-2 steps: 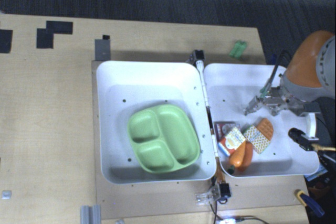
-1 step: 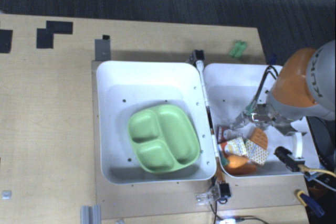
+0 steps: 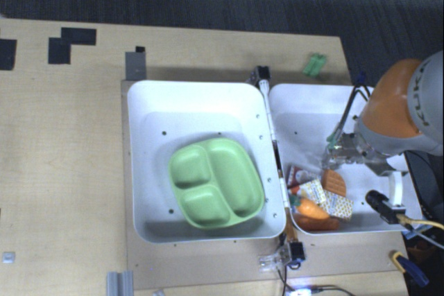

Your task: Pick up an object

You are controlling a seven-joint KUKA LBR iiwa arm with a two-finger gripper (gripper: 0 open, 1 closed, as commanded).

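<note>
A pile of small objects lies in the front left corner of the right bin [image 3: 305, 114]. It holds an orange rounded piece [image 3: 312, 210], a patterned packet [image 3: 333, 202], a brown-orange block [image 3: 334, 182] and a dark red wrapper [image 3: 297, 177]. My gripper [image 3: 337, 154] hangs low in that bin, just behind the brown-orange block and close above it. I see nothing held in it. The orange-banded wrist [image 3: 388, 111] reaches in from the right.
A green divided plate [image 3: 216, 182] lies in the left bin [image 3: 152, 114]. The ridge between the two bins [image 3: 272, 142] runs just left of the pile. A small green item [image 3: 314, 64] sits on the bench behind the right bin.
</note>
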